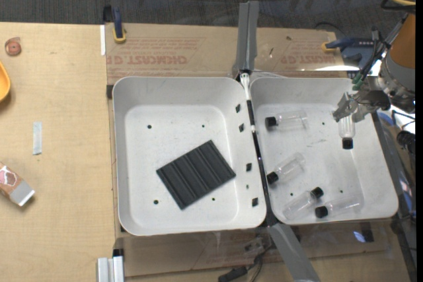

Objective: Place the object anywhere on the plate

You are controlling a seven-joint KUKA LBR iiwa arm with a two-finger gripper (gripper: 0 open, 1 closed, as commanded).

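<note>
Nearest the camera, at the right white bin's (370, 208) front edge, lie two clear plastic vials with black caps (310, 203), close together. Another clear vial (284, 168) rests mid-bin, and one more (285, 121) near the back. Over the bin's right side hangs the grey claw (348, 117), and a clear black-capped vial (347, 134) sits upright just beneath its tips, seemingly pinched between them. Over in the left white bin (132, 142), well apart, lies the dark ribbed rectangular plate (195, 174), turned askew.
</note>
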